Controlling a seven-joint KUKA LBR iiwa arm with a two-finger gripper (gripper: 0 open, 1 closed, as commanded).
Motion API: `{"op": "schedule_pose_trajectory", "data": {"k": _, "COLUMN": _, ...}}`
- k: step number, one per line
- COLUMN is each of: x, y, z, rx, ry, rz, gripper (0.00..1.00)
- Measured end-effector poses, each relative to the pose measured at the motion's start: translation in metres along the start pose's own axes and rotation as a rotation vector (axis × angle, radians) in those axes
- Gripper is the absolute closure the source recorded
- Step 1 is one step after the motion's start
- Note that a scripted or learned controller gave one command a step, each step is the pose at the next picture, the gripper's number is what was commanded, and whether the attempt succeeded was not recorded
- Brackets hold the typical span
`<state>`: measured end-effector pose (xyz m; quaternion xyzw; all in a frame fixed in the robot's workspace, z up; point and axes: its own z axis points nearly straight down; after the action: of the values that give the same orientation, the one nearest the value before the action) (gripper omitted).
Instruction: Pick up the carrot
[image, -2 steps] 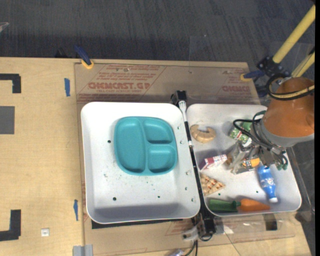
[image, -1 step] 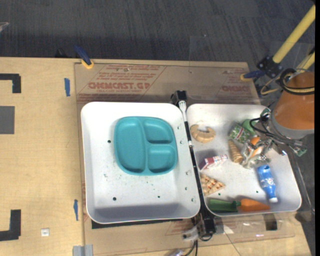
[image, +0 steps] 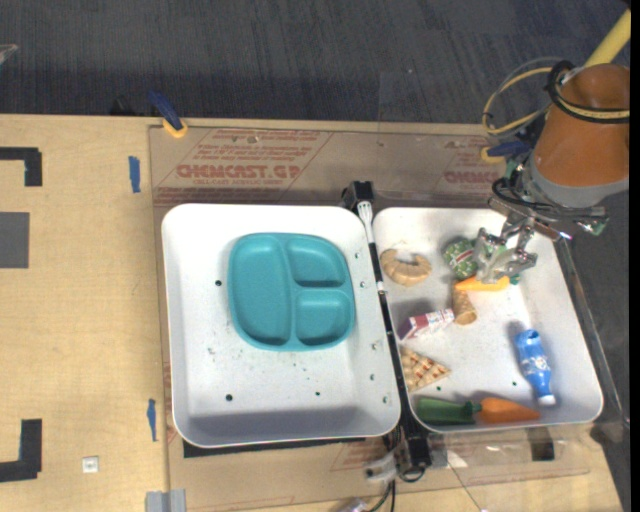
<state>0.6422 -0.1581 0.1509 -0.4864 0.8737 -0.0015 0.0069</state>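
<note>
Tool (image: 497, 258), finger state cannot tell, hovers at right bin's (image: 585, 330) 1 o'clock; carrot (image: 478, 410) lies at 6 o'clock, well apart. Risk: descent here catches neighbouring clutter instead.

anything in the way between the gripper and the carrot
Nothing lies directly on the path. The gripper hovers at the far end of the right bin over a green item; the carrot lies along the near wall. The blue bottle sits just right of that line.
</note>
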Motion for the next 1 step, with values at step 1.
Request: {"op": "schedule_pose_trajectory", "data": {"k": 1, "x": 0.0754, "y": 0.0599, "z": 0.0581, "rx": -0.004, "ry": 0.004, "rz": -0.099, "gripper": 1.00}}
